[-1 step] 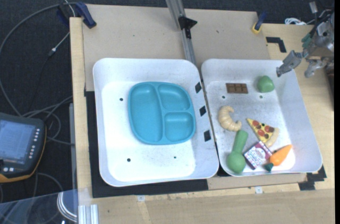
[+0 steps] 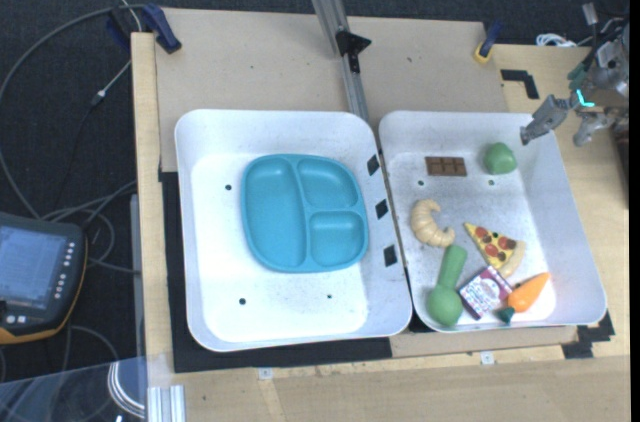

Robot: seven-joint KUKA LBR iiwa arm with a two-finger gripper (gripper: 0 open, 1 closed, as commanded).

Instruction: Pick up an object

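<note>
we see a teal divided plate [image 2: 303, 225] lying flat in the middle of the left bin [image 2: 200, 210]. moving right, the right bin [image 2: 570, 210] holds the toy food: a brown chocolate bar [image 2: 446, 167] near its far wall, a tan croissant [image 2: 432, 223] just below it, and a green cucumber [image 2: 447, 285] running down toward the near edge. beside the cucumber sit a small purple packet [image 2: 484, 293], a pizza slice [image 2: 497, 248] and an orange carrot [image 2: 527, 292], clustered in the near right corner. a green apple [image 2: 500, 158] rests near the bin's far right corner. the gripper [image 2: 561, 122] hangs at the bin's far right rim, just beside the apple and up-right of it, apart from it. its two fingers are spread with nothing between them.
</note>
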